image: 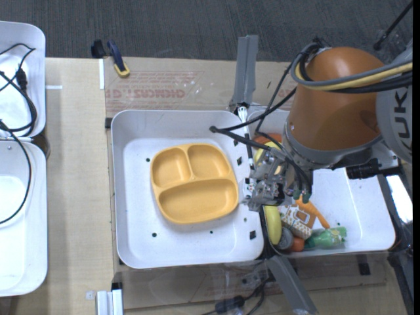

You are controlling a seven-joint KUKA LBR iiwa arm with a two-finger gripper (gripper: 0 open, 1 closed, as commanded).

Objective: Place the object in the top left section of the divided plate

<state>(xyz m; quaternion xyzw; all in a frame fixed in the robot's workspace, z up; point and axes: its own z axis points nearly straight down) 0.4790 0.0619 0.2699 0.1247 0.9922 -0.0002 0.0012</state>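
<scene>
The yellow divided plate (195, 199) lies in the left white bin (131, 176). Its top left section (169, 168) holds nothing, and so do the other two sections. My gripper (267, 189) hangs low over the left edge of the right bin (367, 202), right beside the wall between the bins, under the orange band and a tangle of cables. Just below it lies a pile of toy food: a yellow banana (271, 223), an orange carrot (310, 210), a green piece (326, 237) and a small white and brown piece (296, 223). Cables and the wrist hide the gripper's tips.
A grey upright post (247, 71) stands behind the two bins. A blue and yellow clamp (117, 59) lies on the bench at the back left. White trays with black cables (16, 104) sit at the far left.
</scene>
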